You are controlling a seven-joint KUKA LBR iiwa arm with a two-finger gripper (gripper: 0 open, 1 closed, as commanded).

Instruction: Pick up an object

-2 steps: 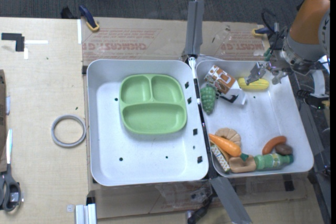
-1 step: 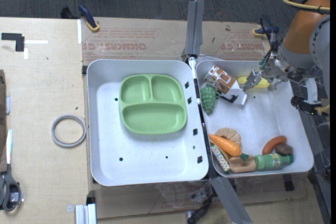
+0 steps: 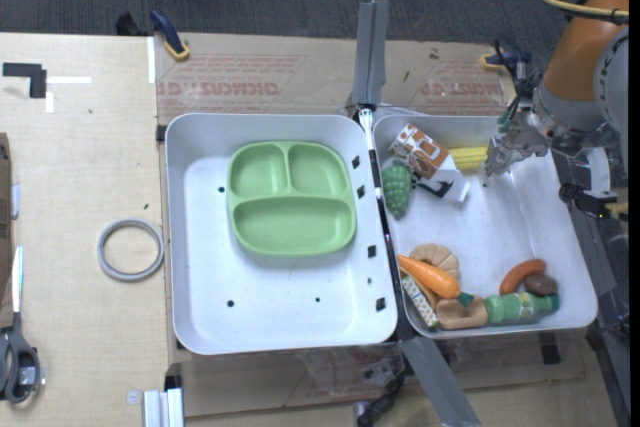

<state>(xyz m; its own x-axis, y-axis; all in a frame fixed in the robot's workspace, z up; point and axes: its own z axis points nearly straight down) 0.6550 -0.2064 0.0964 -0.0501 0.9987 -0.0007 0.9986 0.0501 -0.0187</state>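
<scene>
End effector (image 3: 495, 161) low over the far part of the right bin (image 3: 575, 245), just beside the yellow corn cob (image 3: 466, 156); spread or pressed together, cannot tell. Nothing seen pinched. Corn cob lying near the far wall, with an orange-and-white box (image 3: 418, 149) to its left. Near that, a bumpy green vegetable (image 3: 397, 188) against the bin's left wall and a small white block (image 3: 449, 186). Toward the near wall: carrot (image 3: 428, 276) across a bread roll (image 3: 440, 258), red sausage (image 3: 523, 274), green bottle (image 3: 521, 307) on its side. Left bin (image 3: 200, 295) with a green divided plate (image 3: 292, 196). On the counter (image 3: 70, 175), well apart from both bins, a grey tape ring (image 3: 131, 248) and scissors (image 3: 18, 362).
</scene>
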